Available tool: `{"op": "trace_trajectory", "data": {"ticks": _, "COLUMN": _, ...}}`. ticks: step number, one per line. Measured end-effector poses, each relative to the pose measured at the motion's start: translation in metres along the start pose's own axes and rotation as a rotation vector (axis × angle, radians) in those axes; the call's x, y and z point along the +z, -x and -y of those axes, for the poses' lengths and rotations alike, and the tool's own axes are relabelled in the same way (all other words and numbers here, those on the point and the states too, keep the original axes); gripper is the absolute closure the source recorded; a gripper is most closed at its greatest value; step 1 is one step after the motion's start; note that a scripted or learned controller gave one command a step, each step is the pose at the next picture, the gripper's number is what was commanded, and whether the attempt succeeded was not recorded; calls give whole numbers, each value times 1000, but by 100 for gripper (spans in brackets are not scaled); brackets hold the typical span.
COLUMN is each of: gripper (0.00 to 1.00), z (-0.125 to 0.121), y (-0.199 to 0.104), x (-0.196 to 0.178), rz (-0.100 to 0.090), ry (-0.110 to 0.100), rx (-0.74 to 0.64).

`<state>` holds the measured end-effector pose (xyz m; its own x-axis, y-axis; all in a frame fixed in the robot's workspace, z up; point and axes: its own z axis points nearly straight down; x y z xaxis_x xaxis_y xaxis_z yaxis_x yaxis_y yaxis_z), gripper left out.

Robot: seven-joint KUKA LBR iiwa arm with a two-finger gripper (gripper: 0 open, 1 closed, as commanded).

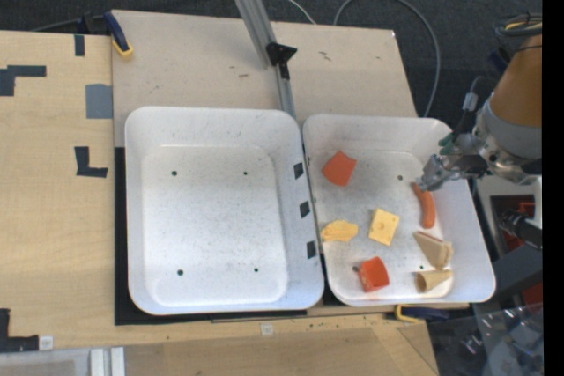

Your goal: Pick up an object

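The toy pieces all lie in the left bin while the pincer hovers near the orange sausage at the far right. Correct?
Not quite: the camera view shows the toy pieces, including the orange sausage and the yellow cheese slice, in the right bin, not the left bin. The pincer does sit just above the sausage at the far right.

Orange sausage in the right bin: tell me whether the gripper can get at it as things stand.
Probably yes. The gripper sits right at the upper end of the orange sausage, which lies exposed on the right bin floor. The tan wedges lie below it, apart, so nothing covers it.
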<state>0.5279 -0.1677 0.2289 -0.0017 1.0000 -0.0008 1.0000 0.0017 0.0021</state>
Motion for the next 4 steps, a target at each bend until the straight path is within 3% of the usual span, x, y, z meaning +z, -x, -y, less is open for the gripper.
{"op": "trace_trajectory", "data": {"ticks": 2, "gripper": 100, "z": -5, "y": -110, "x": 18, "rz": -3, "ry": -5, "rx": -6}}
{"op": "trace_trajectory", "data": {"ticks": 4, "gripper": 100, "z": -23, "y": -214, "x": 1, "rz": -3, "ry": -3, "rx": -5}}
